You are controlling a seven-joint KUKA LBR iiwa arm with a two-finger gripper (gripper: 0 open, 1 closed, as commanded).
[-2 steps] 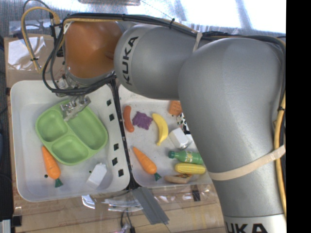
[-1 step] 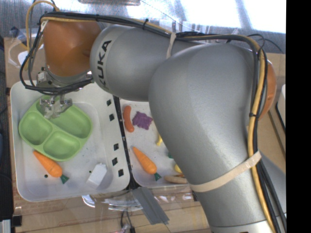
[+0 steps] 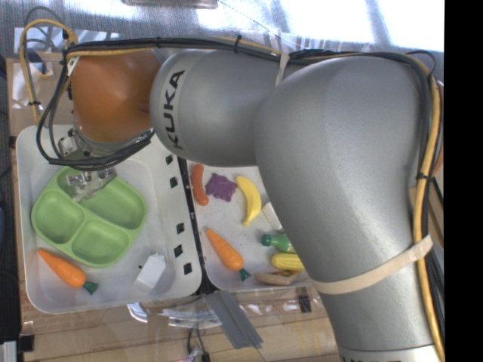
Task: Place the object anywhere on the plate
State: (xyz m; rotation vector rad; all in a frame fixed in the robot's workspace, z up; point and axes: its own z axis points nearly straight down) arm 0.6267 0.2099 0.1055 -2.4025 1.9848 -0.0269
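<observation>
End effector low over far compartment of green three-part plastic plate in left white bin. Finger state impossible to tell; glare and clutter there. No held object discernible, so task's thing not identified. Orange toy carrot just beside plate, white block near. Risk, as judged: empty release, or descending wrist nudging plate toward bin wall.

the gripper hung over the green plate in the left bin; a carrot lay just beside the plate.
</observation>
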